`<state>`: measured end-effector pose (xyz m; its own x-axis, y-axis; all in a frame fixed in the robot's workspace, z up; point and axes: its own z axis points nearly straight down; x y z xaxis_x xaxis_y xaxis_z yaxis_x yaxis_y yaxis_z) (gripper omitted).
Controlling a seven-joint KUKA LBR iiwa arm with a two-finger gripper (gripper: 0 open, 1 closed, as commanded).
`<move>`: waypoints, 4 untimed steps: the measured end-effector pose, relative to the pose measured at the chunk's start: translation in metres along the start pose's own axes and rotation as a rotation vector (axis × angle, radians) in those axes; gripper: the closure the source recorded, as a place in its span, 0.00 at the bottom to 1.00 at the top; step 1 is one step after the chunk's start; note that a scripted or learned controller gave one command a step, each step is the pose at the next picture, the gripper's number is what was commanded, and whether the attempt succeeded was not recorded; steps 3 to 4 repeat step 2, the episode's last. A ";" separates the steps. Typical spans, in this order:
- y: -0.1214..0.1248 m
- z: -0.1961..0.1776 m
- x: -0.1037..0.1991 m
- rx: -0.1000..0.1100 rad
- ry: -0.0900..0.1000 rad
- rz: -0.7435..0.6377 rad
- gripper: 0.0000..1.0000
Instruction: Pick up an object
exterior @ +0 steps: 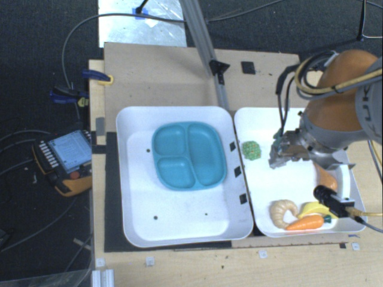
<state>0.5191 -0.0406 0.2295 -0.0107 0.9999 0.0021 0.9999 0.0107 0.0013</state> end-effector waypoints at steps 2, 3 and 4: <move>0.029 -0.005 0.096 -0.001 0.000 0.000 1.00; 0.029 -0.005 0.096 -0.001 0.000 0.000 1.00; 0.029 -0.005 0.096 -0.001 0.000 0.000 1.00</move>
